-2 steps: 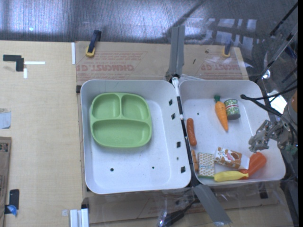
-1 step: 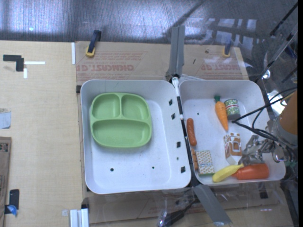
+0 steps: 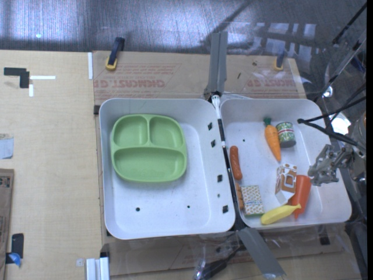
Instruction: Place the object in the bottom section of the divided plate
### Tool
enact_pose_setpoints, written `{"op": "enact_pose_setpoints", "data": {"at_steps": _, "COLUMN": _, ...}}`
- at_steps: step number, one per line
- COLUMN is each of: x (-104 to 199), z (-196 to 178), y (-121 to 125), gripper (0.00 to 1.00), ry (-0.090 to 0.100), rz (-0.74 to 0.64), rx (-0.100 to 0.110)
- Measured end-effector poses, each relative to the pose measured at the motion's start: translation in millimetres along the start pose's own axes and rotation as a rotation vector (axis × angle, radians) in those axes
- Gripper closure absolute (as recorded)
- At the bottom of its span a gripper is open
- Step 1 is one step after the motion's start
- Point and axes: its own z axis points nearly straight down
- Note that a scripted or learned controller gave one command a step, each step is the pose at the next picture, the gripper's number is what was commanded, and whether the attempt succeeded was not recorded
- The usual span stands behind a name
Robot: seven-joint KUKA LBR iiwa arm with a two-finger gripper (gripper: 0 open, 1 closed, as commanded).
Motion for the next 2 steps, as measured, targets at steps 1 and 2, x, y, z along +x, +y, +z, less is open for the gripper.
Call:
{"op": "enact_pose_setpoints", "data": {"at_steps": 1, "x": 0.2, "z": 0.1, "y": -0.1, "gripper": 0.00, "ry": 0.001, "rz": 0.000, "rx": 0.000}}
{"op": "enact_pose_setpoints", "data": {"at_steps": 2, "x": 13.1, "z": 84.7, "y": 60.6, "gripper": 0.00, "ry": 0.004, "rz": 0.084, "rx": 0.000}}
